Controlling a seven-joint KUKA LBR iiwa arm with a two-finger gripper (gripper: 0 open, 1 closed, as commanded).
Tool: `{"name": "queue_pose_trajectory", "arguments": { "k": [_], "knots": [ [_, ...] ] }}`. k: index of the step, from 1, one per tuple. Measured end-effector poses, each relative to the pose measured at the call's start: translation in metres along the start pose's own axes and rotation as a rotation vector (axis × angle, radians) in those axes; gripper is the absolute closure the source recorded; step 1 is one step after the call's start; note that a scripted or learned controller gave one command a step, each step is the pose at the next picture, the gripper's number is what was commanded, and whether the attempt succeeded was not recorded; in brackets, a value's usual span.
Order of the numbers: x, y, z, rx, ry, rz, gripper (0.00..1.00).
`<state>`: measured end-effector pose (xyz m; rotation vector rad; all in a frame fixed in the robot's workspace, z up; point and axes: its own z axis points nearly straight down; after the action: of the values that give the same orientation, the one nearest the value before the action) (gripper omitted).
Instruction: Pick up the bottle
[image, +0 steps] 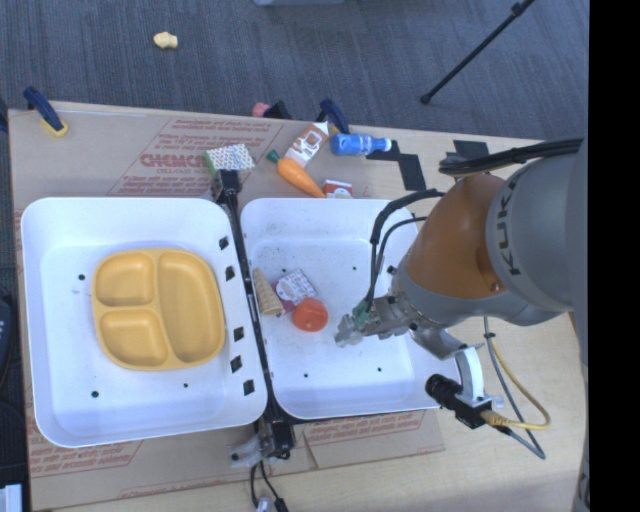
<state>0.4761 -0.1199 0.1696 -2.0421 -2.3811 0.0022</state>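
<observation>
Two bottles lie on the cardboard behind the right bin (400, 400), outside it. One is a small blue bottle (356, 145) with a pale cap. The other is a white bottle (307, 144) with an orange label, lying at a slant. My gripper (353, 328) hangs low inside the right bin, right of centre, well in front of both bottles. It is a short way right of a red ball (310, 316). The orange band and grey arm (470, 250) cover the bin's right side.
In the right bin, a tan cone (266, 292) and a red-and-white packet (294, 288) lie beside the red ball. A yellow divided plate (158, 307) sits in the left bin (50, 400). A carrot (298, 177) and a checkered block (229, 158) lie at the back.
</observation>
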Motion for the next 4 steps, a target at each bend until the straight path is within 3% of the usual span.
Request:
{"name": "queue_pose_trajectory", "arguments": {
  "k": [1,2,3,4],
  "knots": [
    [0.011,0.001,0.014,0.001,0.001,-0.163,1.00],
    [0.010,0.001,0.029,0.001,0.000,-0.176,1.00],
    [0.014,0.003,-0.039,-0.003,-0.004,-0.525,1.00],
    [-0.035,-0.006,0.040,0.001,0.000,-0.251,1.00]
  ]
}}
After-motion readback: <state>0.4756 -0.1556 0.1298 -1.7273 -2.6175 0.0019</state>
